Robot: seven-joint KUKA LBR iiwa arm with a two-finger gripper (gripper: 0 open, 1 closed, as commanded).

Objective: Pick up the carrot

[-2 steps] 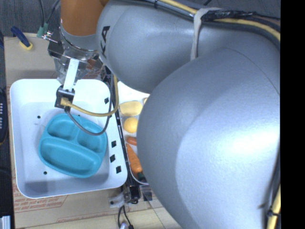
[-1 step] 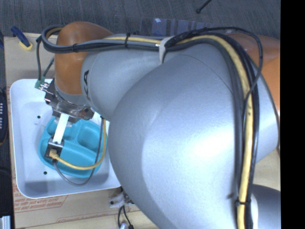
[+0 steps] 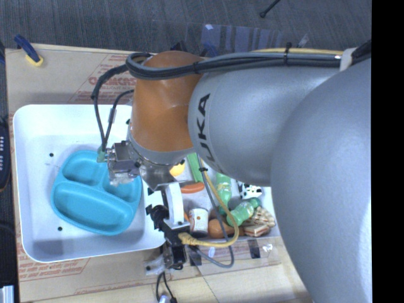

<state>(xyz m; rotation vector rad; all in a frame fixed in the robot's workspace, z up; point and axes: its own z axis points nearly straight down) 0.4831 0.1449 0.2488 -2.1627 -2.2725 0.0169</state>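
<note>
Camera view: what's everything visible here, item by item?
left bin: 1, white, left side of bench
right bin: 1, white, beside it, largely covered
divided plate: 1, blue, in left bin
carrot: 1 likely, orange, right bin, near side
green toy: 1, green, right bin, beside carrot
waffle-like toy: 1, tan, right bin's right end
clamp: 1, blue and yellow, bench's far-left corner
arm: 1, grey with orange band, over both bins
</note>
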